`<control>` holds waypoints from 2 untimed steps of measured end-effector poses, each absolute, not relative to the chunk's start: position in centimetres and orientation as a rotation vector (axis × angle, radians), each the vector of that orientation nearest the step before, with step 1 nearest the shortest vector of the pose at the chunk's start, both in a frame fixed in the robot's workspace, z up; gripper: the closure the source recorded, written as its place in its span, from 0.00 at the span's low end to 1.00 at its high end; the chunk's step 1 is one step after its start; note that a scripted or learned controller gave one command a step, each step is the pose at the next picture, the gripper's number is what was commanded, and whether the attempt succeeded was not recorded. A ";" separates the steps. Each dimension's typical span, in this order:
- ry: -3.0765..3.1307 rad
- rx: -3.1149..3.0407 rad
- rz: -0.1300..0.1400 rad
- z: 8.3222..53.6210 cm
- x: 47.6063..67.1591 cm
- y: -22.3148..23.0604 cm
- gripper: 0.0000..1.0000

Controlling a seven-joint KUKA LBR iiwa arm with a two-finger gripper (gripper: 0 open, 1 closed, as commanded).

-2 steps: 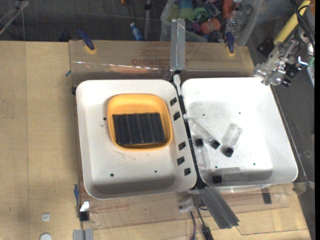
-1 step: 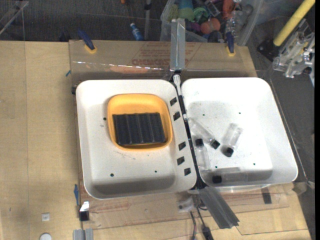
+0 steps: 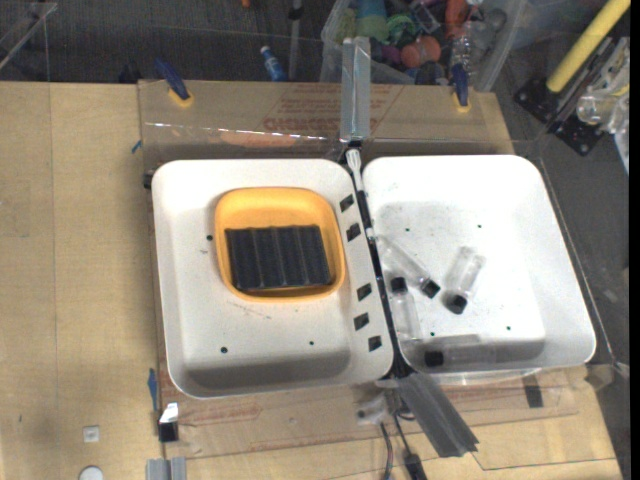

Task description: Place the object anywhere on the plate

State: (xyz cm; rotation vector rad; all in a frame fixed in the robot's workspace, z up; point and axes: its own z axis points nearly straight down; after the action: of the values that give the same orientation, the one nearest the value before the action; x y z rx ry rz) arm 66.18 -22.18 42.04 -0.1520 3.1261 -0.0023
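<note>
Here on the wooden bench (image 3: 70, 268), the yellow plate (image 3: 275, 203) in the left bin (image 3: 185, 268) bears a black block (image 3: 277, 256).

— Classification of premises?

— Robotics test lab. The desk (image 3: 70, 268) is bare plywood, and two shallow white bins (image 3: 180, 268) sit side by side on it, fixed with a row of black clips (image 3: 358, 263) along the join.

— Supporting evidence?

— A clear sheet (image 3: 250, 118) is clamped upright behind the bins with blue clamps (image 3: 176, 86). A transparent tub (image 3: 420, 13) of assorted coloured toys stands at the rear — stock for handling trials. Loose cables (image 3: 400, 453) run off the front edge, a metal bracket (image 3: 440, 423) is bolted there, and dark carpet (image 3: 150, 18) lies beyond.

— Domestic features?

— One orange plate (image 3: 275, 203), carrying a black ribbed block (image 3: 278, 256).
</note>
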 end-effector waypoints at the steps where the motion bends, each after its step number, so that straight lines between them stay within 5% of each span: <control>1: 3.053 -0.687 -0.004 43.8 66.8 -22.1 1.00; 2: 2.863 -1.263 -0.005 43.7 66.8 -22.1 1.00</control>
State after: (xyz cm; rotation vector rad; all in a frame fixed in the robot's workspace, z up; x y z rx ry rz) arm 66.83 -22.12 43.71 -1.2627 2.8634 -0.0053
